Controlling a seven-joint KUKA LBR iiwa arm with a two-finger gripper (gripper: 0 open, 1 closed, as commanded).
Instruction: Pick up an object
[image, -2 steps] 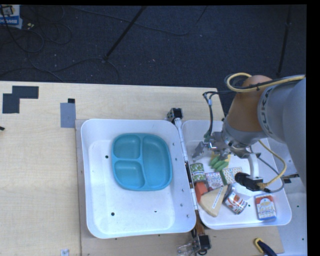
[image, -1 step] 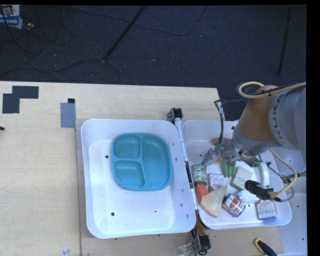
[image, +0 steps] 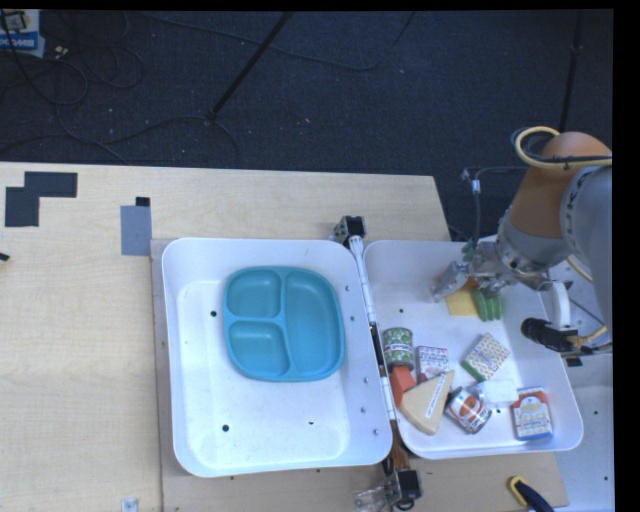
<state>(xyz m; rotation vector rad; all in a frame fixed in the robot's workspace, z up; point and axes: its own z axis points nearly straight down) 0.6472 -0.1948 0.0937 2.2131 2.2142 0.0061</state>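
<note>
lying nearest the bottom edge of the frame, in the lower part of the right bin, is a row of small items: a pale cheese wedge, a round red-and-silver can just beside it, and a small orange-and-blue carton further right. a little higher sit an orange carrot-like piece against the bin's left wall, a green-labelled can above it, a small pink-and-white packet beside that, and a tilted speckled green box to their right. higher still, in the upper middle of the right bin, a yellow block and a green piece lie touching each other, directly beneath the gripper. the gripper hangs low over these two, its metal fingers pointing toward the left; whether they are spread or pressed together cannot be told, and nothing can be seen clamped between them. the grey arm with its orange band enters from the right of the frame. the left bin holds a teal divided plate in its upper centre, with three compartments. both bins rest on a light wooden bench, which carries grey tape marks at the upper left. beyond the bench, at the top of the frame, is dark carpet crossed by cables.
</note>
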